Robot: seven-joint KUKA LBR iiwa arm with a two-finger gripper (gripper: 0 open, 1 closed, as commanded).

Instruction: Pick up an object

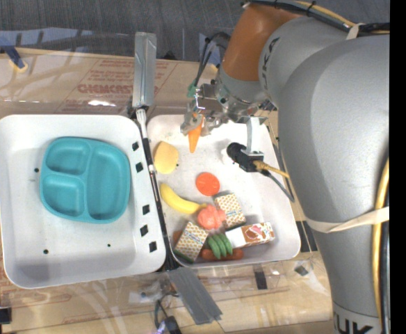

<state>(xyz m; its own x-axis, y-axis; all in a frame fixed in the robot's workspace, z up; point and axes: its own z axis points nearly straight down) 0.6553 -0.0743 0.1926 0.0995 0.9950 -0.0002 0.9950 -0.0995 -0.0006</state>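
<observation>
Tray (85,178) sits in the left bin (15,256), well left of your gripper (197,122). Its fingers clamp a carrot (194,137), which hangs point down above the right bin (276,245), the lemon (165,157) just lower left.

Hand (197,120) grips carrot (194,138) above right bin (276,186) — 1 teal tray (85,179) left.

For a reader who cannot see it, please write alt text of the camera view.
The claw holds an orange carrot above the right bin, which contains toy food including a banana and a tomato. The left bin holds a teal divided plate.
</observation>
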